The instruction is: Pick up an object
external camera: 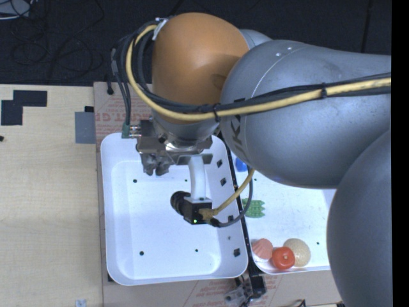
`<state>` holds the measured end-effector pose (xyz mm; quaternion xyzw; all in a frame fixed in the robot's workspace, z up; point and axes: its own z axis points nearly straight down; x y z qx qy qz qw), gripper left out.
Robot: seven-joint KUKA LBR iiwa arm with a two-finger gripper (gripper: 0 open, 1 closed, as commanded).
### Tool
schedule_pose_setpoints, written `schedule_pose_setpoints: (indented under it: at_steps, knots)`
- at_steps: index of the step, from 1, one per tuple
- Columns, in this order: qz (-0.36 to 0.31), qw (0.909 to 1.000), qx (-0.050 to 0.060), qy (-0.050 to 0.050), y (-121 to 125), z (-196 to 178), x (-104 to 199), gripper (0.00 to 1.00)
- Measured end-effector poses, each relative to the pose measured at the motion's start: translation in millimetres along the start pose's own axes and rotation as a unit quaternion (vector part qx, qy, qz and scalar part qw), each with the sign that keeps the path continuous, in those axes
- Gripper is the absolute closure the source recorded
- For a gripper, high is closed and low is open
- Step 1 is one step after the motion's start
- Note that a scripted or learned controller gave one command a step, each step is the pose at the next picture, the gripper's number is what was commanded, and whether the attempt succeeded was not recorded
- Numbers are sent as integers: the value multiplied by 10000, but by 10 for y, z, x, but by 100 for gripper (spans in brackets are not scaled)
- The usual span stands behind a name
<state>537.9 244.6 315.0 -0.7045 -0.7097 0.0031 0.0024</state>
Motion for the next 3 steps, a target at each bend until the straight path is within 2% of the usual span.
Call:
schedule_pose_setpoints:
  at_steps: [1, 2, 3]
  knots:
    - [40, 10000, -49, 0, 758, -143, -17, 100]
    - [67, 10000, 5, -20, 556, 257, -714, 100]
    - [7, 10000, -4, 2, 387, 433, -110, 100]
